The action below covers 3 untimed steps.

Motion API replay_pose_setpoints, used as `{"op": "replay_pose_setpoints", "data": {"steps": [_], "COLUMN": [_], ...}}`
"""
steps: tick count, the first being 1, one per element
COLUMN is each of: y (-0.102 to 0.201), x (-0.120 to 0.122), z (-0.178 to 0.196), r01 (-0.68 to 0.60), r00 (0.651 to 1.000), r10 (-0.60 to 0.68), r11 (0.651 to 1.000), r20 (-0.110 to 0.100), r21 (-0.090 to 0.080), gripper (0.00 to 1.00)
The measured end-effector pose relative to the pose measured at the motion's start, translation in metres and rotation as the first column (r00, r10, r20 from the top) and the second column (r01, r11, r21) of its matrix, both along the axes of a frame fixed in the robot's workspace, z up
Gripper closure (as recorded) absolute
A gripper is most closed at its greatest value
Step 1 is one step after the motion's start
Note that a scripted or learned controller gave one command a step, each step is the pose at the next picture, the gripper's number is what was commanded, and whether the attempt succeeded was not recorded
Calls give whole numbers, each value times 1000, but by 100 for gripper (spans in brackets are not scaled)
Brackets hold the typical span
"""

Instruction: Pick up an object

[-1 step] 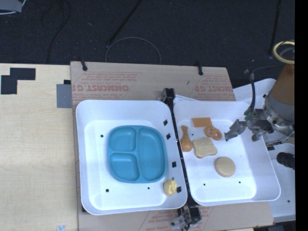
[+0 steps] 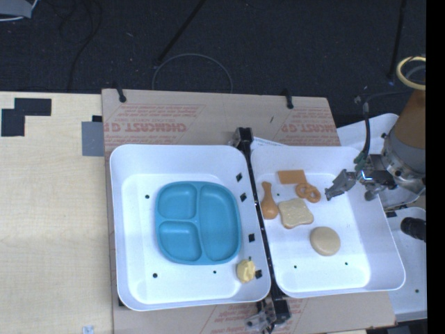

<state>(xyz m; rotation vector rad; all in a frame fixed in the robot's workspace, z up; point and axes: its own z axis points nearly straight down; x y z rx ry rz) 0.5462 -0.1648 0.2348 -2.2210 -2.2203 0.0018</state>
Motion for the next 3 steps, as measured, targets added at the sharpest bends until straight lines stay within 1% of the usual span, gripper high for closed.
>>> {"op": "replay_pose_setpoints", "data": {"steps": [1, 2, 3], "y": [-5, 0, 0], "x": [2, 3, 4], "z": [-62, -106, -147], "r01": [0, 0, 2], "r00": [1000, 1000, 1000], "r10": [0, 0, -2], "r11": [1000, 1000, 1000], "r20": [-7, -6, 0], "r21": [2, 3, 2], "gripper": [0, 0, 0]}}
